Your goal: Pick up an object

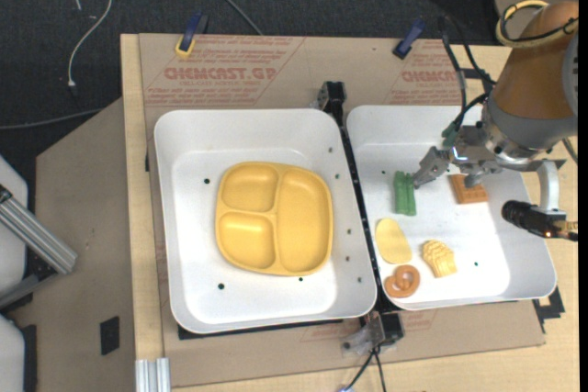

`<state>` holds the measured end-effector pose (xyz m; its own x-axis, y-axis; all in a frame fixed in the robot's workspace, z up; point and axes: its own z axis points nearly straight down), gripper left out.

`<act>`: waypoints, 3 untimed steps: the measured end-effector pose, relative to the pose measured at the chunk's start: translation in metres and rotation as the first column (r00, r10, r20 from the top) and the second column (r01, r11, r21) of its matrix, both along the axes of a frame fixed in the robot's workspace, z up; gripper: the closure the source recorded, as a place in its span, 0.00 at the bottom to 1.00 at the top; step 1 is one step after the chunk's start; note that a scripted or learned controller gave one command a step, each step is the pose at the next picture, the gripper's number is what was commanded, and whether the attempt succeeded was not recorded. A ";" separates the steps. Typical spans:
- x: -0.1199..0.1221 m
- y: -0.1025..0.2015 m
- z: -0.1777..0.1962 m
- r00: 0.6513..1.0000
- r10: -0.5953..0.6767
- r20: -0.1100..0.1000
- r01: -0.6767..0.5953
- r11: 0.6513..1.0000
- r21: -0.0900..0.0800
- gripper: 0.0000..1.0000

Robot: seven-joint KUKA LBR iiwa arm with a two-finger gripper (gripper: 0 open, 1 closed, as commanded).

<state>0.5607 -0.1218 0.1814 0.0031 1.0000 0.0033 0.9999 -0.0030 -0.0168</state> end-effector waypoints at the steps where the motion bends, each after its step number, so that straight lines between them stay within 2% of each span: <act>1: 0.003 0.000 0.008 1.000 0.003 0.015 -0.003 1.000 -0.002 0.00; 3: -0.004 0.009 -0.093 1.000 0.003 0.010 -0.003 1.000 -0.001 0.00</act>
<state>0.5562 -0.1124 0.0880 0.0002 1.0000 0.0028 1.0000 -0.0002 -0.0065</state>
